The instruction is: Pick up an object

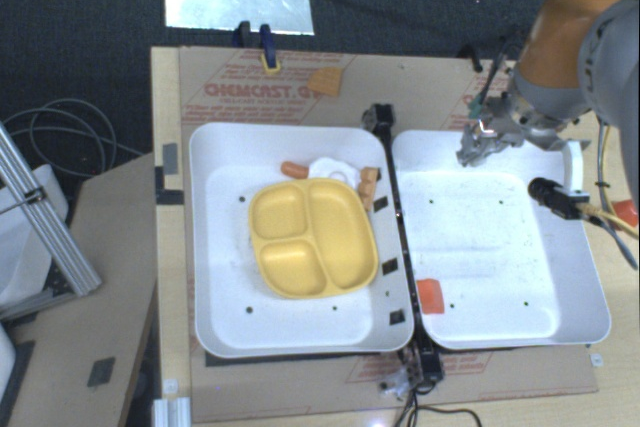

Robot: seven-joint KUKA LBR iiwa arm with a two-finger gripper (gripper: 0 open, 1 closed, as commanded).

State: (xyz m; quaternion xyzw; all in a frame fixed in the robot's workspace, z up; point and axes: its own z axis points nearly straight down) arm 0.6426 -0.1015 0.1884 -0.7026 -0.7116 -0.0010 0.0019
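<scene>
In the left bin (215, 245) I see most of the candidates for a pick: a yellow divided plate (311, 239) lies flat near the middle, its three compartments facing up. Just behind it, toward the far wall, a small orange sausage-shaped piece (294, 170) lies beside a white object (333, 171) that the plate's far rim partly hides. A little tan piece (369, 182) stands close to the bin's right wall, near the plate's far right corner.

In the right bin (500, 315) I can make out one small orange-red block (429, 295) at the near left corner, close to the divider between the two bins. The rest of that bin's floor shows only faint scuffs.

The tool (478, 147) hangs over the far left corner of the right bin, well apart from the block and from everything in the left bin. From this angle I cannot tell whether it is apart or together, and I see nothing in it. The grey arm with its orange band (560, 45) comes in from the right above it, and a black fitting (552, 194) juts out over the bin's right side.

Both bins sit on a cardboard sheet on the tabletop (290, 85), where a small tan scrap (325, 81) lies behind the left bin.
</scene>
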